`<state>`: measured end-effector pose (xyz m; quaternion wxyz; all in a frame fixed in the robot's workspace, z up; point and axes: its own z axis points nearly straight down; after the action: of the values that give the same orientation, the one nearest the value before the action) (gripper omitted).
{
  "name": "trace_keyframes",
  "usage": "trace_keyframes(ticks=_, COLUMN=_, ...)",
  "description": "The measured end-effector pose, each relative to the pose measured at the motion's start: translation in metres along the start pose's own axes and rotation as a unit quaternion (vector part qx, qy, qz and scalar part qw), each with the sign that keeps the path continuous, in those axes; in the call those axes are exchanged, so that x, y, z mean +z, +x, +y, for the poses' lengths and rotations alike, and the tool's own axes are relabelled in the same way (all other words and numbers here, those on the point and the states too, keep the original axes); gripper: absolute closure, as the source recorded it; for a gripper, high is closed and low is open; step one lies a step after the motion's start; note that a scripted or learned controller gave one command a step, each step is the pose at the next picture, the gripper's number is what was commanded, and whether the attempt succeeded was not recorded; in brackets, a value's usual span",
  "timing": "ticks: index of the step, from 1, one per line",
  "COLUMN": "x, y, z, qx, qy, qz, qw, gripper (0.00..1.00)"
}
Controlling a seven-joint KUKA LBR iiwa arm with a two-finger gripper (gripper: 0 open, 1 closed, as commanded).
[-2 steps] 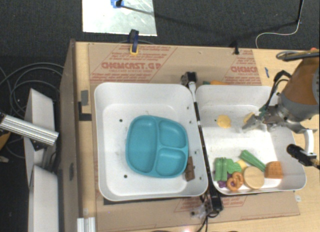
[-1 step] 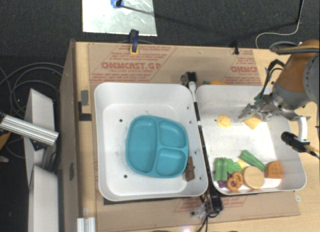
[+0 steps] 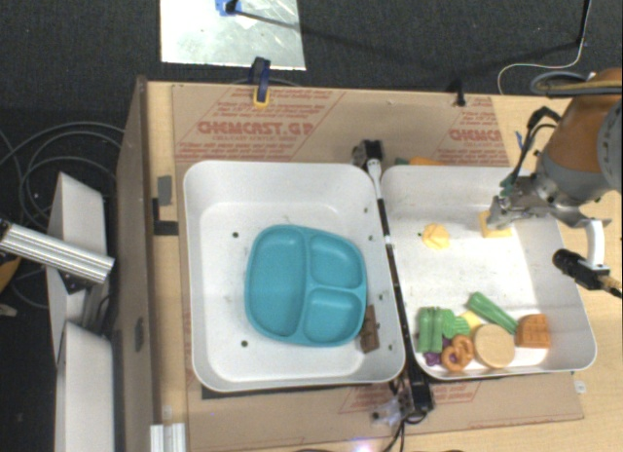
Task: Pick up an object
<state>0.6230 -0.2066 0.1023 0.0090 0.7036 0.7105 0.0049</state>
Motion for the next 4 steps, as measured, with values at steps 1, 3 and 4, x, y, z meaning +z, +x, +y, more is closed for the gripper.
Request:
trace_keyframes(ticks=1, x=-0.010, y=0.000, z=0.001, qx=-0.002, qy=-0.001, qz=-0.001, qw=1.0000, gripper=1.00)
trace_keyframes(ticks=3, x=-0.021, y=-0.001, z=0.002, qx=-0.004, qy=-0.003, qz=-0.002, qw=1.0000, gripper=1.00)
trace_keyframes(ticks=4, x=-0.021, y=-0.001, z=0.002, qx=-0.004, qy=-0.002, qz=-0.002, qw=1.0000, gripper=0.00)
